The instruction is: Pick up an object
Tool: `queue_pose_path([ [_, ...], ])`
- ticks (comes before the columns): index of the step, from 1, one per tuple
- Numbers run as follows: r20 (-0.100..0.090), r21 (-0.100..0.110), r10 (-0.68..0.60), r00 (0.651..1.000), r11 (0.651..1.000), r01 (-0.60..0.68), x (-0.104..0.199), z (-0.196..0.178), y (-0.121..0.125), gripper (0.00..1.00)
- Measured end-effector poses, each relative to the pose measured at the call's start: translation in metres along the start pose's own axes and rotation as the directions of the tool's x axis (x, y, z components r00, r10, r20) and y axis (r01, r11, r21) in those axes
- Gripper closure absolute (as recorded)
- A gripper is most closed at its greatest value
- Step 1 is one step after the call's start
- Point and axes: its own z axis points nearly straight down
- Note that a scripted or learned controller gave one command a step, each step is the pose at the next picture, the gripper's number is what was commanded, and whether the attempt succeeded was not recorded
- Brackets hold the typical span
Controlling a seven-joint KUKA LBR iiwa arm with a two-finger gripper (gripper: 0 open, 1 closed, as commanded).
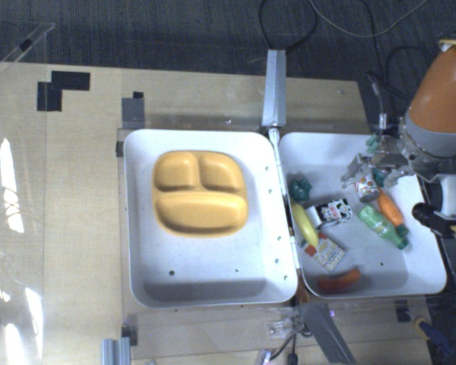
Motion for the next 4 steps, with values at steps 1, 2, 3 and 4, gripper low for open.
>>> queue_pose_path([
  [1,0.000,-0.003,-0.043,0.999,0.999,0.043,-0.021,0.104,-0.012,0.00],
  [2,0.007,-0.030,-0.131,0.991,0.991,0.132,-0.035,0.117,-0.058,0.00],
  [3,0.005,-0.030,-0.137,0.991,0.990,0.137,-0.033,0.108,-0.056,1.00],
  [4,0.005,-0.030,-0.137,0.991,0.990,0.137,-0.033,0.108,-0.056,0.00],
])
